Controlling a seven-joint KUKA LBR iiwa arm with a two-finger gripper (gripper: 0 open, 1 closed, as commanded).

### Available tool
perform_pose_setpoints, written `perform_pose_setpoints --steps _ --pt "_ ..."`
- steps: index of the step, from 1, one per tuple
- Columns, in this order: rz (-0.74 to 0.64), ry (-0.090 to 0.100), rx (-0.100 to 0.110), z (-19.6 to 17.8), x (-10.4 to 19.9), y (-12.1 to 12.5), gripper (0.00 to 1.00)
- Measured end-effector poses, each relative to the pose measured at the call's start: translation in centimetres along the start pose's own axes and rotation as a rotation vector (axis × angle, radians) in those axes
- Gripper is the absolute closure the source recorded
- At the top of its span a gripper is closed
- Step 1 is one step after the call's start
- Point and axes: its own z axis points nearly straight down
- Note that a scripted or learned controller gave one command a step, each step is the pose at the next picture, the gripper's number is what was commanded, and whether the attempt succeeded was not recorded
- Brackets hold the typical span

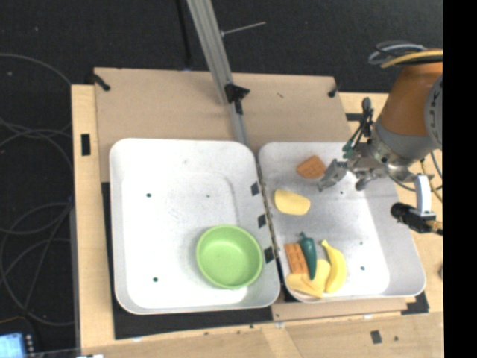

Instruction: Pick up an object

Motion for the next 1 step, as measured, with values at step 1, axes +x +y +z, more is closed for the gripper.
perform_pose_setpoints --steps 1 --pt "0.001 0.000 0.001 6.03 -0.39 -0.82 0.00"
